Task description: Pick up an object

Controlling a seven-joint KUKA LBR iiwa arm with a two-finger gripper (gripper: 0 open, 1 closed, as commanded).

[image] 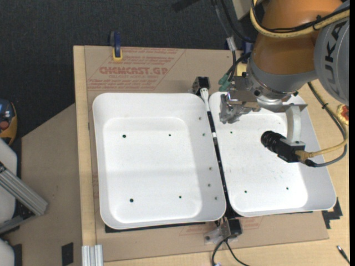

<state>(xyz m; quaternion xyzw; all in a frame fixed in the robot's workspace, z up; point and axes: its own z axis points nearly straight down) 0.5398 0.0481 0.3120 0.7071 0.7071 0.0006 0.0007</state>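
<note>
My gripper [228, 114] is low over the right bin [266, 198], at that bin's upper-left corner.

Can't tell how wide it stands; my wrist hides the view. No object visible between or near it. The bin's floor shows bare white with small dark dots. The left bin [150, 165] touches the right bin's left edge. A black cylinder [279, 145] on my wrist bracket hangs over the right bin's middle.

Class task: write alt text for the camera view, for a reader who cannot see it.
A grey and orange robot arm reaches in from the right, its gripper hanging over the far left corner of the right white bin. The left white bin sits beside it on a brown board.
</note>
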